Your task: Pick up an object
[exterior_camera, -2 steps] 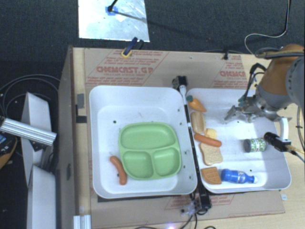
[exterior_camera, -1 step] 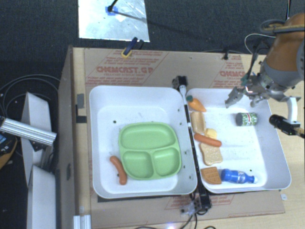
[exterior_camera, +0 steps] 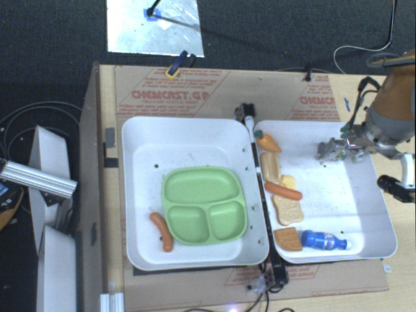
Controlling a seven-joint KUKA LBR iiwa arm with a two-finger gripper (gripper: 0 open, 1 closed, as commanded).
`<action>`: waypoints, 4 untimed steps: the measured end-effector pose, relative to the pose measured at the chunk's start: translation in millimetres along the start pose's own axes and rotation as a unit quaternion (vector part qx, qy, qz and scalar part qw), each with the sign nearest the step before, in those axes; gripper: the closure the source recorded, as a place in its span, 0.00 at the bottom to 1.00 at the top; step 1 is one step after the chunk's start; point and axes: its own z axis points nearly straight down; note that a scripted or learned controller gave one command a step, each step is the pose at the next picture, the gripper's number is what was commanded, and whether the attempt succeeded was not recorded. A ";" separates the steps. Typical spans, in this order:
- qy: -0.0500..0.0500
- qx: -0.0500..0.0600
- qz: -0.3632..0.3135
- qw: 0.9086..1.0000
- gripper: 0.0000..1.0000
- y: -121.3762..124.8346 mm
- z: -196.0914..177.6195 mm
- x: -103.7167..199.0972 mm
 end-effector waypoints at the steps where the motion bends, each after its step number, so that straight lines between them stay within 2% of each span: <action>1: 0.000 -0.002 -0.001 1.000 0.00 45.0 43.3 11.4; 2: 0.000 -0.001 0.000 1.000 0.00 21.6 57.0 26.0; 3: 0.000 -0.004 -0.001 1.000 1.00 23.2 45.0 25.8; 4: 0.000 -0.003 -0.001 1.000 0.00 23.1 45.1 25.8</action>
